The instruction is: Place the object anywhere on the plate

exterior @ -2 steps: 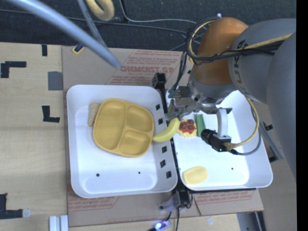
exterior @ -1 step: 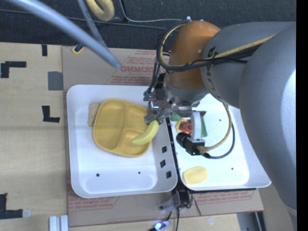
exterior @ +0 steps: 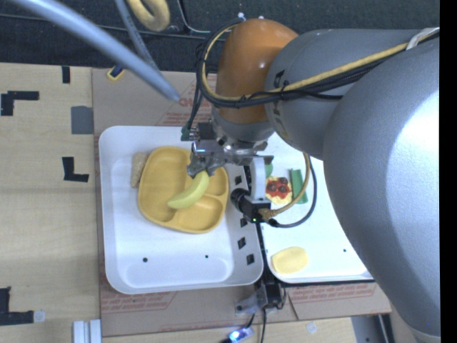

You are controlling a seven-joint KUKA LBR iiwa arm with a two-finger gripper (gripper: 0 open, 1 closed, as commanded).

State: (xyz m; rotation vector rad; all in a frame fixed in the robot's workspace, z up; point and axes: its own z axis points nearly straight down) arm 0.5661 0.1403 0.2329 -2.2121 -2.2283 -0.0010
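Yellow plate [exterior: 161, 191] sits in left bin [exterior: 121, 263], toward far edge. Banana [exterior: 190, 194] lies on plate, right side, tilted, upper tip under gripper [exterior: 202, 164]. Gripper low over plate's far right rim, touching or just above banana tip; fingers' state cannot tell. Right bin [exterior: 325, 259]: pale yellow piece [exterior: 289, 260] near front edge, red-topped item [exterior: 278, 189] at left edge.
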